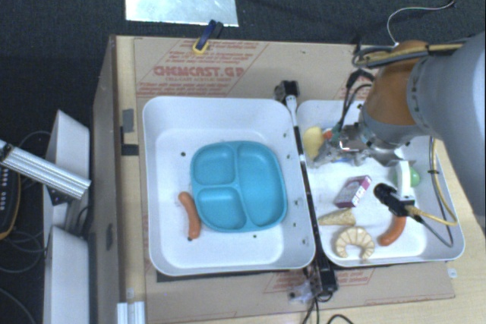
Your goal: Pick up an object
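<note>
Tan printed surface point(213, 64) carries two bins side by side. Left shallow white bin point(163, 163): blue divided plastic plate point(237, 186), orange-red toy sausage point(190, 215) just left of it. Right shallow white bin point(440, 239): my tool point(334, 150) low at far-left part, just right of yellow toy fruit point(312, 139); cannot tell whether tool apart or together. Nearer: tan toy croissant point(355, 241), small purple box point(353, 192), second orange-red sausage point(391, 231).
</note>
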Tool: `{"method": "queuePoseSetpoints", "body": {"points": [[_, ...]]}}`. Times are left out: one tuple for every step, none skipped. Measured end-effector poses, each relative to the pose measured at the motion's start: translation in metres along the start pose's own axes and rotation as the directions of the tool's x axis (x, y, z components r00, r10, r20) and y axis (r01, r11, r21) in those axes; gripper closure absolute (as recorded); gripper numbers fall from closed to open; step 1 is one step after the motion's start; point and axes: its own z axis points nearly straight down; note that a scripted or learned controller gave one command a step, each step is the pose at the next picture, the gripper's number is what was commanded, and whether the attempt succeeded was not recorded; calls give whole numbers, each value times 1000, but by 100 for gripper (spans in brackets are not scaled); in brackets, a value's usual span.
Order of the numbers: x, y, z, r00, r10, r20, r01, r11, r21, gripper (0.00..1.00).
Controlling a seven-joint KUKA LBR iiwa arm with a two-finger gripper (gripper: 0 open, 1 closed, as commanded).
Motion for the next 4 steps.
{"method": "queuePoseSetpoints", "body": {"points": [[-13, -51, 0, 1000, 3, 1, -3, 1000, 2, 0], [0, 70, -1, 1000, -1, 1, 1, 1000, -2, 0], [0, 64, 0, 1000, 0, 1, 0, 1000, 0, 0], [0, 66, -12, 1000, -4, 2, 4, 1000, -4, 100]]}}
